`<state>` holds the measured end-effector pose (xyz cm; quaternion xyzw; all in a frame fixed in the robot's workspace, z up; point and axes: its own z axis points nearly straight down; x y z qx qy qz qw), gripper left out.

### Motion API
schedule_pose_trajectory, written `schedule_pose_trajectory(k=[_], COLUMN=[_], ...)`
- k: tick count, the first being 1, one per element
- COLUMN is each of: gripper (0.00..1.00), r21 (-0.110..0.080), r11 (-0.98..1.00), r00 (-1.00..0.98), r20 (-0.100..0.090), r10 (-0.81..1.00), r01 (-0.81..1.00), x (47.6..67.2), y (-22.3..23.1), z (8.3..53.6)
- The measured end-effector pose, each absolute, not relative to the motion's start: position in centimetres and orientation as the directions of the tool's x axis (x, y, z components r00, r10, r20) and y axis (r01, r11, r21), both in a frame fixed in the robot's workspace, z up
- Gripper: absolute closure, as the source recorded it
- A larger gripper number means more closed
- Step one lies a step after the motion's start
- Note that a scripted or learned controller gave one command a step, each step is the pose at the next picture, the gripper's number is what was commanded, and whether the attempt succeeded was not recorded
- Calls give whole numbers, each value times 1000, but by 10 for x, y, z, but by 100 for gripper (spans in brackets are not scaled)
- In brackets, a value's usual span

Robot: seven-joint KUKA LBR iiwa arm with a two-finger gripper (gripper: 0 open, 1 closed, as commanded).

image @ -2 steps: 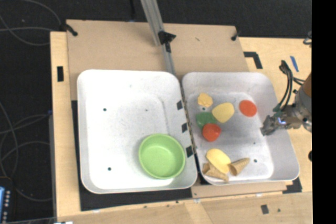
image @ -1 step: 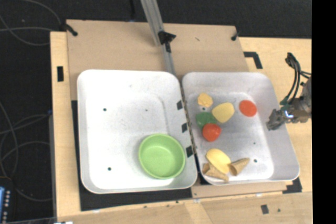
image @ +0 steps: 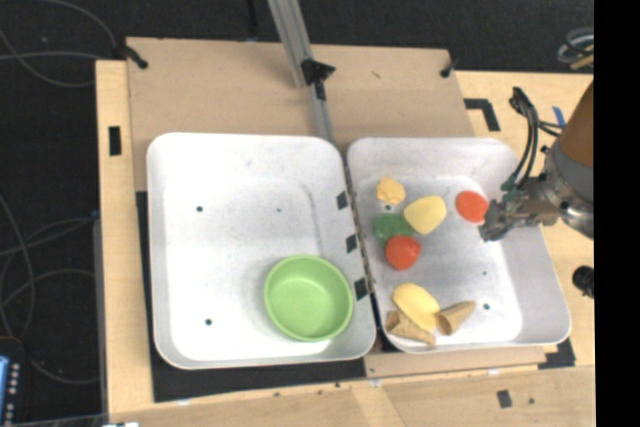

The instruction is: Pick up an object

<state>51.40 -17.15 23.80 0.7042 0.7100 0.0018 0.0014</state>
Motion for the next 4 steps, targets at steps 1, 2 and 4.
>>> schedule_pose_trajectory(k=[1,2,4], gripper=[100,100,100], r21=[2,0,-1], r11=[10,7,8], r00=[-10,-7,-8], r20=[2,0,2], r10=[1000,1000,1000], r01=[1000,1000,1000], x=[524,529,542], y=[-108,-60,40], z=[240,231,224])
